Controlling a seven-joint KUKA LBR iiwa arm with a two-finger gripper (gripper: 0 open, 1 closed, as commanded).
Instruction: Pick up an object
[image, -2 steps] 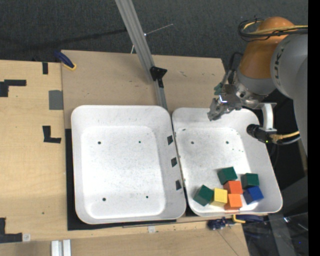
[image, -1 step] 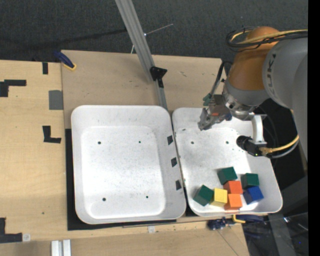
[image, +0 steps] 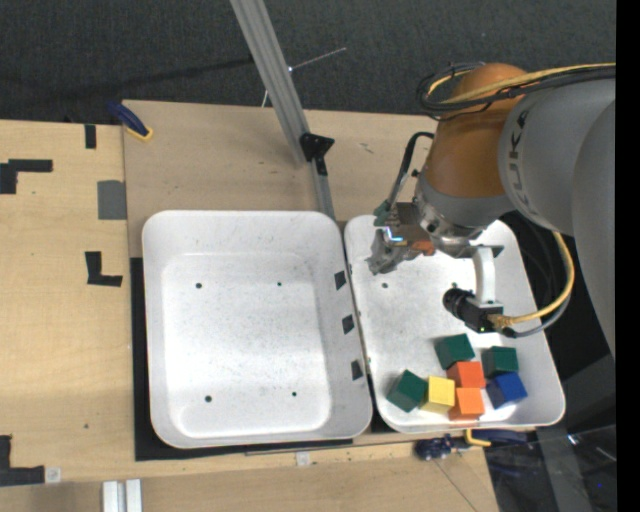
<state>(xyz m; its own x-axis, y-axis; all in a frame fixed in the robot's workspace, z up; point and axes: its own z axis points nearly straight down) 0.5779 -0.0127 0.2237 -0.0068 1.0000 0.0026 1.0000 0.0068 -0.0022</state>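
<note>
Blocks (image: 462, 380) huddle in the right bin's (image: 400, 305) near right corner: green, yellow, orange and blue cubes, touching, showing no clear long axis. Above that bin's far left part hangs the tool (image: 385, 252); whether it is spread or pressed together, I cannot tell.
</note>
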